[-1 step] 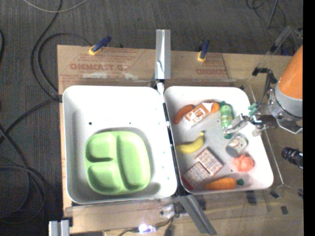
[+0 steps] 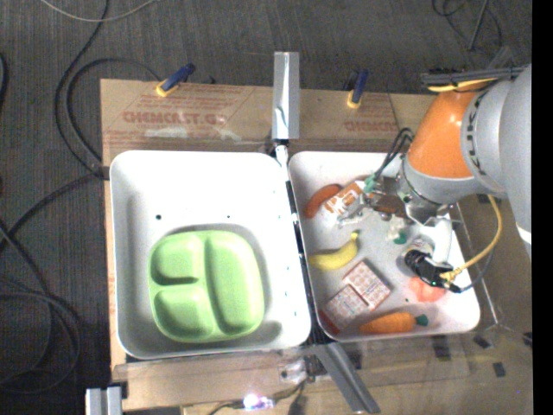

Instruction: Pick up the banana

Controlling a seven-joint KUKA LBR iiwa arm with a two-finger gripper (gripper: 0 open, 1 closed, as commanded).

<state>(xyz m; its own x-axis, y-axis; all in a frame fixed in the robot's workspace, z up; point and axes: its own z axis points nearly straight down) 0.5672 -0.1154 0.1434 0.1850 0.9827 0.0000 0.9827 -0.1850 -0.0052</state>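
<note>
Banana (image 2: 337, 254) lies near the right bin's (image 2: 467, 318) left wall, open floor around it. The hand (image 2: 367, 199) hovers above it; its grip cannot be made out.

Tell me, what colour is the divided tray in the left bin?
Light green; the tray shows clearly in the camera view.

The arm (image 2: 505, 137) is a thick, rounded grey casing with a broad orange band (image 2: 441, 141) above the wrist. Below the band comes a darker grey collar, then the gripper (image 2: 380, 199), a cluster of metal and black parts. A black cable and a yellow cable (image 2: 488, 240) loop from the wrist.
</note>
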